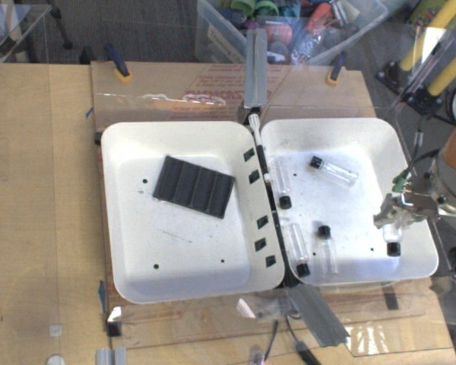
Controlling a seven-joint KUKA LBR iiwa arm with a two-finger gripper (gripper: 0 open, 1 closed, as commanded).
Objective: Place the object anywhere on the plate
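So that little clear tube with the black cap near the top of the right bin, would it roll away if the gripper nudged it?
Probably. The small clear vial with a black cap lies on its side on the smooth floor of the right white bin, so its round body would likely roll. It looks light and see-through, perhaps slippery to pinch.
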